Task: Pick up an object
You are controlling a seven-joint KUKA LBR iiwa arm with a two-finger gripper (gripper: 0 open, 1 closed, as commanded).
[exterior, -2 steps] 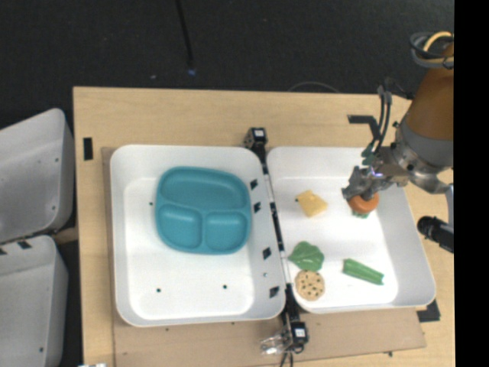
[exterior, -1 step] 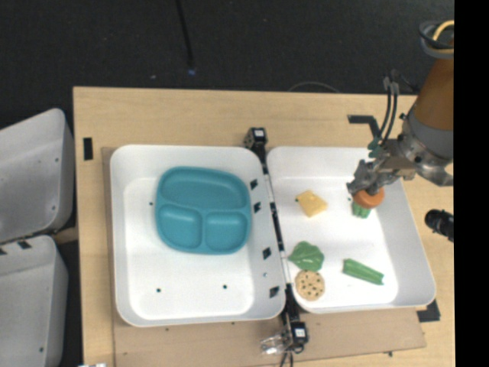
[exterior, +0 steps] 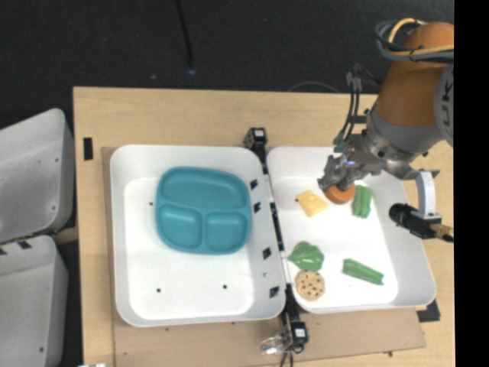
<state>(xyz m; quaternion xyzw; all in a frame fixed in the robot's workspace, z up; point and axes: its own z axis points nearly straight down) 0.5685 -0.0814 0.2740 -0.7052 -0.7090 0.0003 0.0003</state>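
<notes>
Hovering over a round orange piece (exterior: 341, 195), end effector (exterior: 337, 179) grip state unclear.

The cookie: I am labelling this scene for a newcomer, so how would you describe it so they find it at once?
Look in the right bin, at its near left corner. The cookie lies there, just below a leafy green piece. It is the only round, tan, speckled thing; its neighbours are green, yellow or orange.
</notes>
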